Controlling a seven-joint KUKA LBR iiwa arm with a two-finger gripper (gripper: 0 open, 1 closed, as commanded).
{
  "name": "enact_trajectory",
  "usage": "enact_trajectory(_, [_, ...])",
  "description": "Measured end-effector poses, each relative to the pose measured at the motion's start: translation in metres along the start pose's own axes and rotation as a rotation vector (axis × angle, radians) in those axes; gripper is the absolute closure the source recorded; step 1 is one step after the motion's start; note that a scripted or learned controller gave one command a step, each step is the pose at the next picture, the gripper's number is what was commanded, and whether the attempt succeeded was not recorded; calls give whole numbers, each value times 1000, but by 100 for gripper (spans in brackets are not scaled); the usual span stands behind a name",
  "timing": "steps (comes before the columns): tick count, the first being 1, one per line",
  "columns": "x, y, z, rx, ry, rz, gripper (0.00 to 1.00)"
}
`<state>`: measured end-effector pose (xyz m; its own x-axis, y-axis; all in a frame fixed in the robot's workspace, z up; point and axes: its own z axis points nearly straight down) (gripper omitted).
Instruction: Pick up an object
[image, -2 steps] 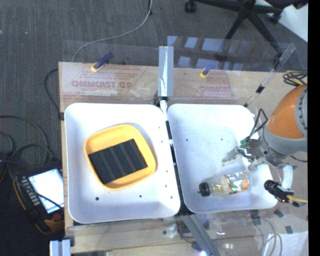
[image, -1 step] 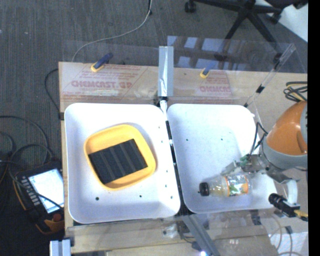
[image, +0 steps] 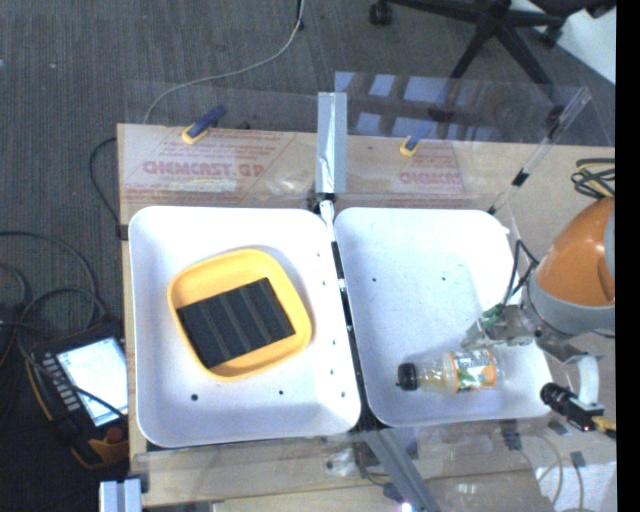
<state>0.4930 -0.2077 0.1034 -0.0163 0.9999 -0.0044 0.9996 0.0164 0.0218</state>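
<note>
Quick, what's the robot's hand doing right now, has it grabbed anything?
Hand: at the right bin's right edge, just above the bottle; whether it grips anything cannot be told.

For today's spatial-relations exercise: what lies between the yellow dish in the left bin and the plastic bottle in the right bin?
In the camera view, between the yellow dish and the plastic bottle lie bare white bin floor and the two bins' adjoining rims.

Dish (image: 240, 313) in the left bin (image: 160, 240); bottle (image: 452, 372) on its side in the right bin (image: 420, 250).
</note>
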Motion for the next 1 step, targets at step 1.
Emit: enact_trajectory(1, [0, 0, 0, 0, 0, 0, 0])
